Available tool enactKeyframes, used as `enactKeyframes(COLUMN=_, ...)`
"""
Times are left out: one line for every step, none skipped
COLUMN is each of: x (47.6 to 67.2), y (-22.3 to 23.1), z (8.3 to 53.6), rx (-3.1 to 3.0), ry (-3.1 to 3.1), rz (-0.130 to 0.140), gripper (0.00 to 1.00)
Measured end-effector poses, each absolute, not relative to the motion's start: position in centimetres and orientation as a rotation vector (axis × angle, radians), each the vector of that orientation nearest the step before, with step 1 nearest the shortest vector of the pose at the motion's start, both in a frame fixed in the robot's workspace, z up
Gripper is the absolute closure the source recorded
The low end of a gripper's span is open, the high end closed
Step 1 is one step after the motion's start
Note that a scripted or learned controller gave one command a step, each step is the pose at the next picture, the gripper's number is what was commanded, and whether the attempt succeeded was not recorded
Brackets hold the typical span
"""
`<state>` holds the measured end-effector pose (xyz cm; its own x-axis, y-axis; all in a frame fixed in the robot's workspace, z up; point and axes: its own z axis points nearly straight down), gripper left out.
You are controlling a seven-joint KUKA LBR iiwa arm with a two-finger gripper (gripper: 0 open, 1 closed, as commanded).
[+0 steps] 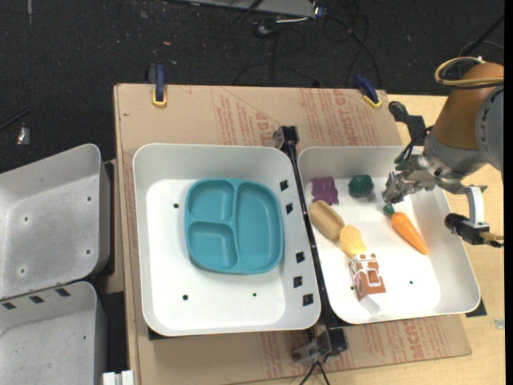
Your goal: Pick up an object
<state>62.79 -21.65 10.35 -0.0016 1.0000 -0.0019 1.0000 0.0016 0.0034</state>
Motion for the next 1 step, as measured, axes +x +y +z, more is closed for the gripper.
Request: enactKeyframes(x=63.07, y=-21.35, z=14.72, rx=2.215, ry=2.22, rz=0.004, gripper=1.0)
